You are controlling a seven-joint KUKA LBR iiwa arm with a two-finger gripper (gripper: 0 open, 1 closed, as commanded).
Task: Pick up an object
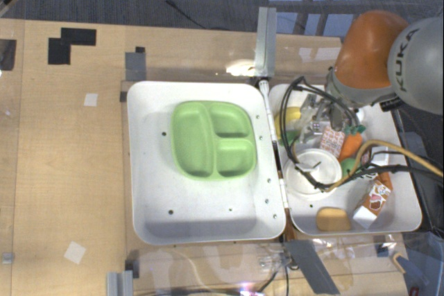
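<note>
A green divided plate (211, 138) lies in the left bin (156, 215). The right bin (406, 215) holds a yellow item (291, 116), a white bowl (312, 173), an orange carrot-like piece (351, 145), a red-and-white packet (331, 142), a tan bread-like piece (334, 219) and a small carton (373, 202). My gripper (320, 120) hangs low over the back of the right bin, beside the yellow item and above the packet. Cables and the wrist cover its tips.
A metal post (266, 38) rises behind the divider between the bins. Black and yellow cables (378, 156) loop over the right bin's middle. The arm's grey and orange body (388, 59) covers the bin's back right corner.
</note>
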